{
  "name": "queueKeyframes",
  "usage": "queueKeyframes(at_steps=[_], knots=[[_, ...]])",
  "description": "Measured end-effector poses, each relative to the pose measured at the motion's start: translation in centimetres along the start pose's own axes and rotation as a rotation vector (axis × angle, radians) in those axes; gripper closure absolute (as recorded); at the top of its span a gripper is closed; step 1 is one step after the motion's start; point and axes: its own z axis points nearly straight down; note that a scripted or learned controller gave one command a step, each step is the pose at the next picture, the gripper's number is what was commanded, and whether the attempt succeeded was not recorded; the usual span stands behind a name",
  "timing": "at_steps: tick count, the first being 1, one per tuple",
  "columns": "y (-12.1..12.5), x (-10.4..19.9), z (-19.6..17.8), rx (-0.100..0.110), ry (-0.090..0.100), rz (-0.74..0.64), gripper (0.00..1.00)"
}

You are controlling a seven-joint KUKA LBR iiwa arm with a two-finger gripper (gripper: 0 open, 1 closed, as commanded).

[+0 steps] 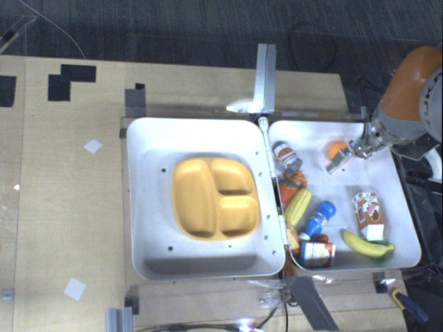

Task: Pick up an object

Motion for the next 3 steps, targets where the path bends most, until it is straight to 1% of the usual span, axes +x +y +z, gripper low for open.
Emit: queueKeyframes(at_steps=[1, 2, 3], knots=[[2.6, -0.6, 1.3, 0.007, 0.001, 0.001, 0.0], [3.0, -0.7, 0.2, -0.004, -0.011, -0.008, 1.0], [6.4, 4.8, -12.8, -0.013, -0.007, 0.083, 1.0]])
